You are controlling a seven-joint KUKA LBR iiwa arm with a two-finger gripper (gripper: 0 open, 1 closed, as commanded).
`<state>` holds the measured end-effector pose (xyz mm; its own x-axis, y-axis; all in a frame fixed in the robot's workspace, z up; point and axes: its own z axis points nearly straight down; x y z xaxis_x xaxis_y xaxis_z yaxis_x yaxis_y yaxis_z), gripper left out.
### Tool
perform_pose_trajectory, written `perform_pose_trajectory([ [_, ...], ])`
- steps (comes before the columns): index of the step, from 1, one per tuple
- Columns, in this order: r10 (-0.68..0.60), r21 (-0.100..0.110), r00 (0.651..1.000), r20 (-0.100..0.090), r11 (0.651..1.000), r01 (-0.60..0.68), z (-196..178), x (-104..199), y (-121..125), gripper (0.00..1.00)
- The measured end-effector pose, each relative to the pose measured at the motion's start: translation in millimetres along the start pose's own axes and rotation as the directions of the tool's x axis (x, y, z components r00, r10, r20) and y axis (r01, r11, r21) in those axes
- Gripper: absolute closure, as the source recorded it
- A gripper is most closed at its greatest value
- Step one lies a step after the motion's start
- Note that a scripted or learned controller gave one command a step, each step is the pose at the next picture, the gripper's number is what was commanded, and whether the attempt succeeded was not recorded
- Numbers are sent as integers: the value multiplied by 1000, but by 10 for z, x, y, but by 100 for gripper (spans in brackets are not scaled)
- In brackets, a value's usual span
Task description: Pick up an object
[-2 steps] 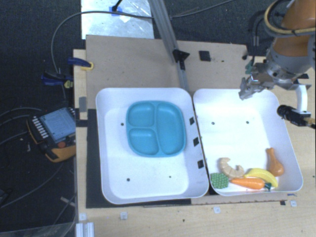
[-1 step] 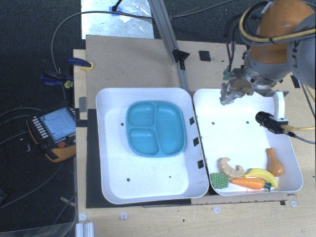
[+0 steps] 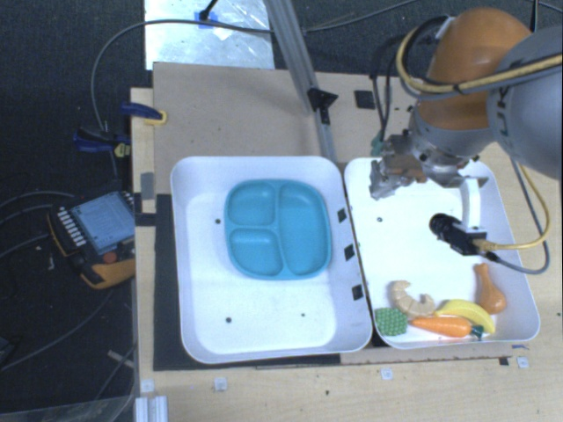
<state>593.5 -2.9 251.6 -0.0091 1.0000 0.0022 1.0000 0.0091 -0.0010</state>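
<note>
Two shallow white bins were counted: a left bin (image 3: 198,323) and a right bin (image 3: 519,319). One blue divided plate (image 3: 278,229), with three compartments, was counted in the left bin. In the right bin, one banana (image 3: 469,311), one carrot (image 3: 440,326), one green piece (image 3: 391,322), one beige curved piece (image 3: 411,298) and one brown pear-shaped piece (image 3: 490,290) were counted.

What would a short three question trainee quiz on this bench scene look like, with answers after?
1. True or false: the blue divided plate lies in the left bin.
2. Which bin holds the banana? A left, B right.
3. Fill in: the carrot lies along the right bin's ____ edge.

Key: 1 true. 2 B. 3 near. The tool hangs over the right bin's far left corner, away from the food.
</note>
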Motion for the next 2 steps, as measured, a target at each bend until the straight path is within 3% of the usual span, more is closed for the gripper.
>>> perform_pose_trajectory([
  [2, -1, 1, 1000, 0, 1000, 1, 152, 987, -363, 100],
])
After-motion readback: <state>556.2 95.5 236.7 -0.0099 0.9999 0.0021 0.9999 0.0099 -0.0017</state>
